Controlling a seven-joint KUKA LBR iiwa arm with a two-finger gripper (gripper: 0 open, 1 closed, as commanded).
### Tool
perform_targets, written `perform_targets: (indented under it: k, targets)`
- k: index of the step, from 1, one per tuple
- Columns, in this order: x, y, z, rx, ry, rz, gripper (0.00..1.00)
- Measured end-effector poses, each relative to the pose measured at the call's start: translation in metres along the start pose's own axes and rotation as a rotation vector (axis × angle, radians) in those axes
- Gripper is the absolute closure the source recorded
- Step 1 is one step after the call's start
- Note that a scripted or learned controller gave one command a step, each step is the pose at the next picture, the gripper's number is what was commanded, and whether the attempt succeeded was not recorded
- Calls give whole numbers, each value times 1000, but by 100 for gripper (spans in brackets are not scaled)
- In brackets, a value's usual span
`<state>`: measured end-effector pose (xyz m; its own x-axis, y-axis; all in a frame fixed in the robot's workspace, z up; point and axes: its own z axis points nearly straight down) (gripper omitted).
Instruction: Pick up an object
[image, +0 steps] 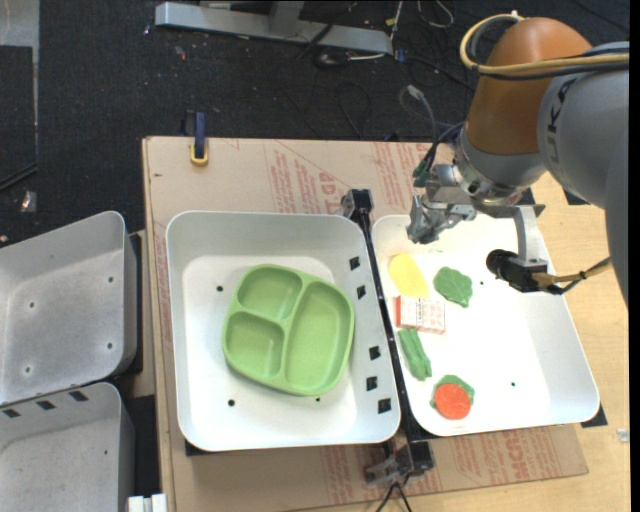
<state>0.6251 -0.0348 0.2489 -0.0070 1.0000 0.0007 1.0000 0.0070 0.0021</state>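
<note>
the two-finger metal gripper (424, 232) is poised above the far left corner of the right white bin (560, 330), just beyond the flat yellow toy piece (407, 273); nothing is seen between its fingers, and how far they are parted cannot be told. the approach step appears to be in hand, so a descent onto the yellow piece, or onto the leafy green toy piece (454, 286) near it, is judged to be called for next, followed by a closing and a lift.

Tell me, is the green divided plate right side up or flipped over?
Right side up. The green plate lies flat in the left bin with its three hollow compartments facing upward, and nothing shows inside them.
</note>
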Motion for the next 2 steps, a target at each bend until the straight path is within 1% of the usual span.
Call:
perform_targets:
  k: [1, 2]
  targets:
    - [49, -3, 0, 2, 0, -1, 100]
    - [103, -2, -3, 1, 1, -1, 100]
